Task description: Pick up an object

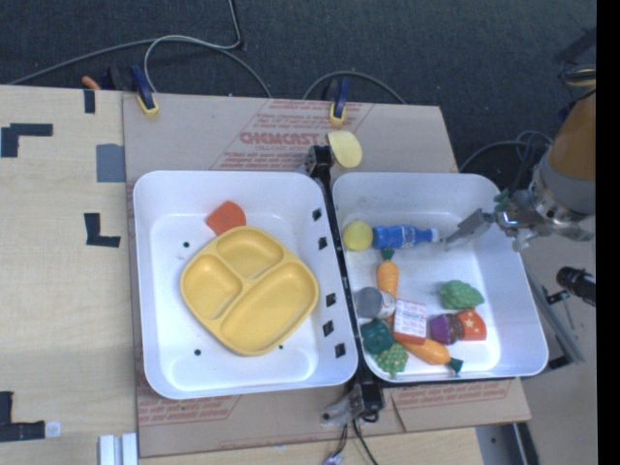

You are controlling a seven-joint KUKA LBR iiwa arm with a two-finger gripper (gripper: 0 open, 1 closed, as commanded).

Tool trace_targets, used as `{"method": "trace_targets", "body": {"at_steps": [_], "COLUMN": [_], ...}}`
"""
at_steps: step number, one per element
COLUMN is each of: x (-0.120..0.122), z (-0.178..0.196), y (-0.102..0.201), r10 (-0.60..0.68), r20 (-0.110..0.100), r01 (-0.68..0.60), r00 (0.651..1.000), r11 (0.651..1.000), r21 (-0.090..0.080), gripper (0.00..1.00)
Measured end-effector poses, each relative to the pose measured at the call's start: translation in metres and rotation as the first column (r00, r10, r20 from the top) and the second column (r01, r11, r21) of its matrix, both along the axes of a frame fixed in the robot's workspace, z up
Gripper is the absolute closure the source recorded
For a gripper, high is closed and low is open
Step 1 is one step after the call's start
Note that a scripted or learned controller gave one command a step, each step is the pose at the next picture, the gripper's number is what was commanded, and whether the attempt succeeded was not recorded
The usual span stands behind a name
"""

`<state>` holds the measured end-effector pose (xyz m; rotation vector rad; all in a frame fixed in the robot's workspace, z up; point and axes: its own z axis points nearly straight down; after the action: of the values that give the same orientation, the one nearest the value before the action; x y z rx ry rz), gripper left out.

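Cardboard sheet covers the bench under two white bins, clamped at its far edge. Left bin: yellow divided plate, an orange block touching its far rim. Right bin: blue bottle lying flat beside a yellow ball; carrot, broccoli, tomato and other toy food toward the near side. Gripper over the right bin's far right part, near the bottle's cap end, holding nothing; fingers too blurred to judge, cannot tell.
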<state>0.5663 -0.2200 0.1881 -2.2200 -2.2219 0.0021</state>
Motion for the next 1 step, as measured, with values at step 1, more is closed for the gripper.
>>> {"method": "trace_targets", "body": {"at_steps": [1], "x": [0.0819], "z": [-0.0642], "y": [0.071], "r10": [0.003], "r20": [-0.002], "r01": [-0.003], "r00": [1.0], "r11": [1.0], "r21": [0.003], "gripper": [0.0]}}
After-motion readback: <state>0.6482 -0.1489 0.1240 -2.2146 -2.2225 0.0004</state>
